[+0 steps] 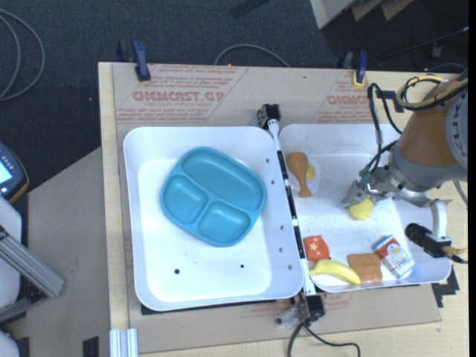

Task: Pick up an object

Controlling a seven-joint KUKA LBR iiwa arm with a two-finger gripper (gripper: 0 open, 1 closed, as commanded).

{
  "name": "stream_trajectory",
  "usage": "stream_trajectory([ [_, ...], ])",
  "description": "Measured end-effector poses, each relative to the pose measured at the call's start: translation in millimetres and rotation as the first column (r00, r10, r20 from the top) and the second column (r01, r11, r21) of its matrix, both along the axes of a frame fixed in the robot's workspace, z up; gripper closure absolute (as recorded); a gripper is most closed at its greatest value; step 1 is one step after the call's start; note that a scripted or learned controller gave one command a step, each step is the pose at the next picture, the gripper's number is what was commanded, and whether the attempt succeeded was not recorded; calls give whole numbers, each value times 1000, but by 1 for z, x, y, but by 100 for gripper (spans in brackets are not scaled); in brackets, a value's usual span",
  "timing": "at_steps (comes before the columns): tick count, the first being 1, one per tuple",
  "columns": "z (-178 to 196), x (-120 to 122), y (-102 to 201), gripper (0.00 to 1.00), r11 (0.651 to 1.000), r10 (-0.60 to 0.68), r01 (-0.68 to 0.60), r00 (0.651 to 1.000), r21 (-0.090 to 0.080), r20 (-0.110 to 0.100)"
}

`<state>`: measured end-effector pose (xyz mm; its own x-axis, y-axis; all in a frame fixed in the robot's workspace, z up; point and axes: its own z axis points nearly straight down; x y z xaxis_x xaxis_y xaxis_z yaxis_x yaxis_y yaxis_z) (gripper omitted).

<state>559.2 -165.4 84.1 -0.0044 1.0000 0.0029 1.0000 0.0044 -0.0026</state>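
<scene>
Reaching into right bin point(335, 143) with gripper point(360, 197) low over yellow lemon-like object point(361, 210), near bin's middle.

Fingers spread either side of yellow object's top, not seen closed on it; no hold confirmed. Small, rounded, smooth-skinned, bright yellow; judged light, firm and liable to roll or slip, so best taken across widest part. Noted well apart: drumstick toy point(299, 171), banana point(334, 273), red block point(315, 247), brown slab point(364, 267), small carton point(393, 256). Blue divided tray point(213, 195) in left bin point(141, 199).
</scene>
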Motion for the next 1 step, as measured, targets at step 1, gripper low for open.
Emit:
stream_trajectory([
  [1,93,31,55,100,1000,4,-4,1000,-3,15],
])
